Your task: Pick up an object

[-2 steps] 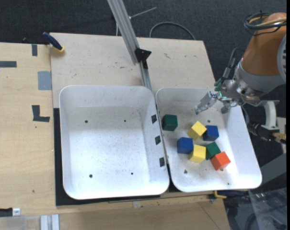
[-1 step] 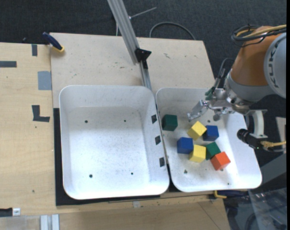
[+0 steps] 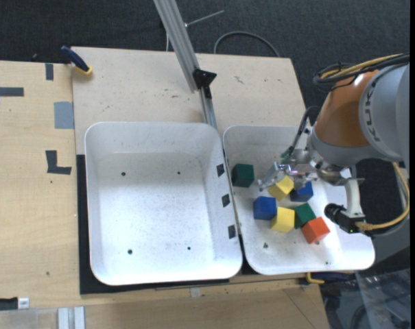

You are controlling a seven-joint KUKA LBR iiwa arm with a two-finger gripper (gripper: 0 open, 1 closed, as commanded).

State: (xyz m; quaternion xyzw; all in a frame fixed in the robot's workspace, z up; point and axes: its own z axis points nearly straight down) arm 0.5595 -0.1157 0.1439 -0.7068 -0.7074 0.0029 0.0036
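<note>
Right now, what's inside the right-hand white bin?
The right-hand white bin holds a dark green cube, two blue cubes, two yellow cubes, a green cube and an orange cube. The gripper and arm cover the part beneath.

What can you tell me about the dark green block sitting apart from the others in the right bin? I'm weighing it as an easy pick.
The dark green block is a small cube, matte and solid-looking, resting flat on the floor of the right bin, near the bin's left wall. It stands alone: nothing touches it, and a gap of bare white floor separates it from the cluster of blocks to its right, where the claw is.
</note>
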